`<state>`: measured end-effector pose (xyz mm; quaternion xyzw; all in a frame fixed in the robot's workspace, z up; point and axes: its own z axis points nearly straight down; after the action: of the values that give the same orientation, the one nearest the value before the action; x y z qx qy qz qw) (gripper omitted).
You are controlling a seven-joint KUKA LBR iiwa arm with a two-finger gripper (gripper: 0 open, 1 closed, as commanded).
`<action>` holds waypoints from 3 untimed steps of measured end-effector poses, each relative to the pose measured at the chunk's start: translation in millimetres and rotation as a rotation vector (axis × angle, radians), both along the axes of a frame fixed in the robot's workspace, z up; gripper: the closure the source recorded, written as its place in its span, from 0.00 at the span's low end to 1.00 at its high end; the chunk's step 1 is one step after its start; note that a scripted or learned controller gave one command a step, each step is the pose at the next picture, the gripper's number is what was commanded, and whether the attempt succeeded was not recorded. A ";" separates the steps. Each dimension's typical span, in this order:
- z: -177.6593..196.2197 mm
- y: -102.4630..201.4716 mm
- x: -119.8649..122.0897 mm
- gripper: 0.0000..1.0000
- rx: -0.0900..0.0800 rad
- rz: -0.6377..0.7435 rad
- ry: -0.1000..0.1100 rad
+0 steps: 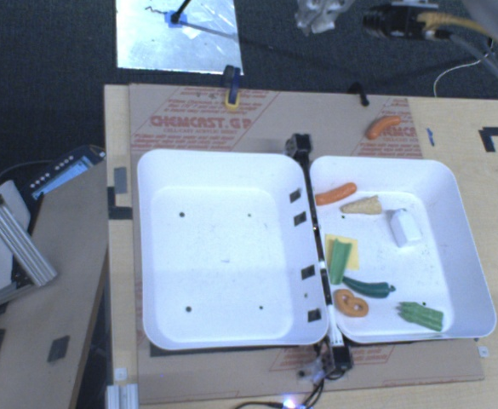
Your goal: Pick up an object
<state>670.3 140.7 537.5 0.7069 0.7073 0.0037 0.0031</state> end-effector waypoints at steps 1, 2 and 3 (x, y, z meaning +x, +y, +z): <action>-2.4 49.3 -61.3 1.00 0.000 0.005 0.010; -231.6 95.2 -105.9 1.00 -0.005 0.006 0.024; -229.4 93.5 -43.1 1.00 0.000 0.001 0.004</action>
<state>627.2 234.1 308.0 0.7067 0.7075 0.0025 0.0016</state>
